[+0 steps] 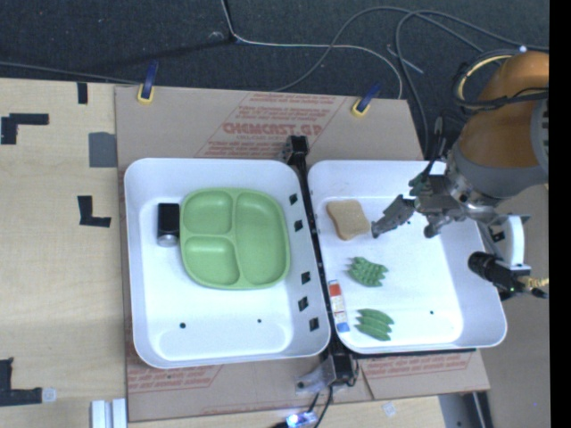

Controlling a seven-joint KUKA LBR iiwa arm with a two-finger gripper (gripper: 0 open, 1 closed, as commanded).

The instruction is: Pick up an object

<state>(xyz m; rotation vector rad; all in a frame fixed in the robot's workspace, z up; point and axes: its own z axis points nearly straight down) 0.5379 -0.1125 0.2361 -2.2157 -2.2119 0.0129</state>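
Gripper (412, 221) over right bin (446, 324), fingers spread wide, nothing between them. Left fingertip (378, 230) just right of tan sponge (347, 218), contact unclear. Two green pea pods (367, 272) nearer, apart. Left bin (152, 328) holds green divided plate (235, 238).

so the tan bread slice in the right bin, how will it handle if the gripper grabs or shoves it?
The bread slice lies flat, so it probably slides rather than rolls or tips when pushed. It looks like a small toy piece, likely light for its size. Its low profile on the right bin floor may leave the gripper little edge to pinch, so a slip seems possible.
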